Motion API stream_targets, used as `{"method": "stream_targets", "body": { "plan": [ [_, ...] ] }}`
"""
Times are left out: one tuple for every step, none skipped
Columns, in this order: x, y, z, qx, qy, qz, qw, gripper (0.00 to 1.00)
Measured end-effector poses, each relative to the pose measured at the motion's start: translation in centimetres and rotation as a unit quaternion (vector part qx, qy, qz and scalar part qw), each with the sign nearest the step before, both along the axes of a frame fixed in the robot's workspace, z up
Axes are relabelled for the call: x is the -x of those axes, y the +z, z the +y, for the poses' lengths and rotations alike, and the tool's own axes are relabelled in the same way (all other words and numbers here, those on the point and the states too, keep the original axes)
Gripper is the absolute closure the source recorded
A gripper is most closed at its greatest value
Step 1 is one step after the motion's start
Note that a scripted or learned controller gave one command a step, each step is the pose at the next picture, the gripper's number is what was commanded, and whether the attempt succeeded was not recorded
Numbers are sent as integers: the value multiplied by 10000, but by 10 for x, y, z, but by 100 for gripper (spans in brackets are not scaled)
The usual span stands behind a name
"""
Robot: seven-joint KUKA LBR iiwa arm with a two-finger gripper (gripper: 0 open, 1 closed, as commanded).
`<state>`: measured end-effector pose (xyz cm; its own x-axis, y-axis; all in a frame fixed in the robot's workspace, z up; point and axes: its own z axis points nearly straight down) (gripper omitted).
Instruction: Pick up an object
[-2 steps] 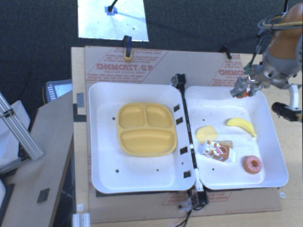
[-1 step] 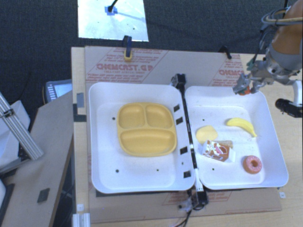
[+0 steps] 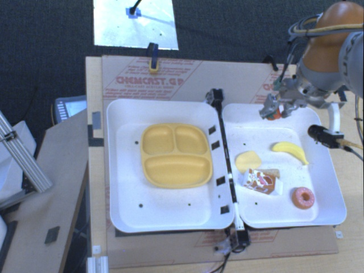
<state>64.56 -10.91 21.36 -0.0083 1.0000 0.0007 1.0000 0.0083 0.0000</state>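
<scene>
Arm (image 3: 333, 44) sits in the upper right of the frame, grey with an orange band, wrist tipped down over the back edge of the right white bin (image 3: 327, 169). Jaws (image 3: 273, 111) hang at that bin's upper left corner – a small orange-red thing (image 3: 274, 115) shows right at the fingertips, but can't tell whether it's pinched or just beneath them, nor whether the fingers are open or closed.

Lower in the right bin, apart from the jaws: yellow plastic banana (image 3: 290, 152) mid-right, pale yellow round piece (image 3: 247, 160) near the divider, red-and-white printed packet (image 3: 262, 181) just below and touching it, pink frosted doughnut (image 3: 303, 198) toward the lower right.

Left white bin (image 3: 122, 169) holds a yellow three-compartment tray (image 3: 175, 155), lying flat in the middle. Both bins rest on a cardboard-covered surface (image 3: 170, 78).
</scene>
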Motion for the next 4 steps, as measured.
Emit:
{"method": "stream_targets", "body": {
  "plan": [
    [9,-5,45,0,-4,1,10000,100],
    [25,4,105,-9,10,0,10000,100],
    [30,16,155,-3,3,-9,10000,100],
    [39,20,200,-3,3,-6,10000,100]
  ]
}}
